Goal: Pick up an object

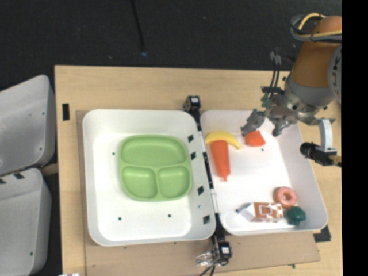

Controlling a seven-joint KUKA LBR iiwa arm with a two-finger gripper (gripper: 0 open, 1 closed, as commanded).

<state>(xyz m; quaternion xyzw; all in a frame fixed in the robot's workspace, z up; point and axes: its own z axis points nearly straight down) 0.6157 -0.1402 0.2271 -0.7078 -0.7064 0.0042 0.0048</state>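
you have a tan bench (69, 91) on dark floor, two white bins side by side: left bin (95, 211) with a green divided plate (154, 167), right bin (310, 194) mid-right. the gripper (265, 125) hangs at the frame's upper right, fingers spread, gripping nothing, above a small orange-red block (255, 138) beside a yellow banana (223, 138).

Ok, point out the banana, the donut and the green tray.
banana (222, 138), camera view, middle of its curved body
donut (285, 196), camera view, pink ring
green tray (154, 167), camera view, divider between its compartments
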